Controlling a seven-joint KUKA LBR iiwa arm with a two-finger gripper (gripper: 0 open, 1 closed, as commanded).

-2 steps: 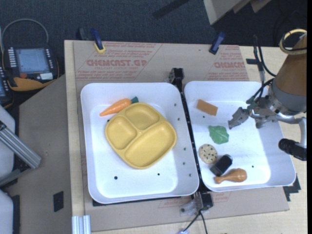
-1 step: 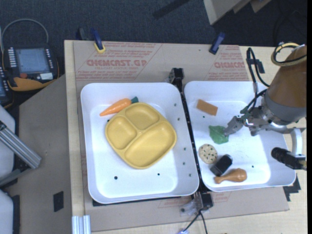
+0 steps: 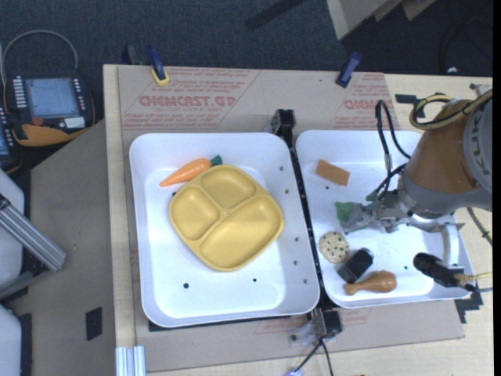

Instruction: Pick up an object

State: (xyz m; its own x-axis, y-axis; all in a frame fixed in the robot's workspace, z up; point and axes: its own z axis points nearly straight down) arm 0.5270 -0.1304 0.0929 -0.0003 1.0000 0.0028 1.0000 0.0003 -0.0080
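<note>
In the right bin (image 3: 407, 151) the gripper (image 3: 354, 218) sits right at the green object (image 3: 347, 209); can't tell its jaw state, so I'd centre over it before closing

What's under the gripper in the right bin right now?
The gripper is low over a green object, whose left part shows on the right bin floor. The rest is covered by the gripper, so its shape and any grasp can't be confirmed.
</note>
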